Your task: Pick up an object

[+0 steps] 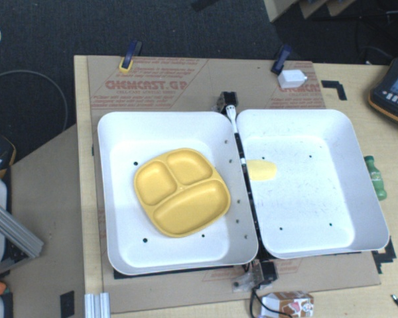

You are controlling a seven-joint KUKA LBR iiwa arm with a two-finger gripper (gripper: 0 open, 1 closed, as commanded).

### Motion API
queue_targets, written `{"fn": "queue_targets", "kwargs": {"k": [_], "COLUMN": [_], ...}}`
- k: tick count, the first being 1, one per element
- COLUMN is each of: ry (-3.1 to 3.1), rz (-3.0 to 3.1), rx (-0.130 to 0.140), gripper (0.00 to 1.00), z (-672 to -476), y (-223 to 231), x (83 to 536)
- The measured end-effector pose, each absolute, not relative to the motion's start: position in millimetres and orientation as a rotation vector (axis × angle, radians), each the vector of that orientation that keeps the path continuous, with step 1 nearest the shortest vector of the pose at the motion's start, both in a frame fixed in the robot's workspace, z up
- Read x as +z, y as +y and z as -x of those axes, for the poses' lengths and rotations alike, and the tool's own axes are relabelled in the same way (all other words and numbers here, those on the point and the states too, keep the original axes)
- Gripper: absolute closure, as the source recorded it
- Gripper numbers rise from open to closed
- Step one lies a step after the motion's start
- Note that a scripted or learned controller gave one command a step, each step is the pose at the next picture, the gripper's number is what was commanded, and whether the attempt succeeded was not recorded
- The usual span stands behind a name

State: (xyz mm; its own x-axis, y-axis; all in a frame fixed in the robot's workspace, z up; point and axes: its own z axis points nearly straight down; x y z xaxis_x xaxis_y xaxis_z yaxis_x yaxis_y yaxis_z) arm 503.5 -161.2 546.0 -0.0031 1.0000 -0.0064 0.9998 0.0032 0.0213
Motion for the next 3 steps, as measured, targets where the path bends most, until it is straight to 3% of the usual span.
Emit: {"fn": "queue_targets", "kwargs": {"k": [1,2,3], "ry": [2.218,2.225,2.22], "rz": [-2.214,-2.23,-2.231], "rx": [0.002,-0.007,-0.008], "gripper": [1.0,1.0,1.0], "z": [-504.6,-477.7,-498.0], "y": [-161,-160,-218], "x": [547,436,339]}}
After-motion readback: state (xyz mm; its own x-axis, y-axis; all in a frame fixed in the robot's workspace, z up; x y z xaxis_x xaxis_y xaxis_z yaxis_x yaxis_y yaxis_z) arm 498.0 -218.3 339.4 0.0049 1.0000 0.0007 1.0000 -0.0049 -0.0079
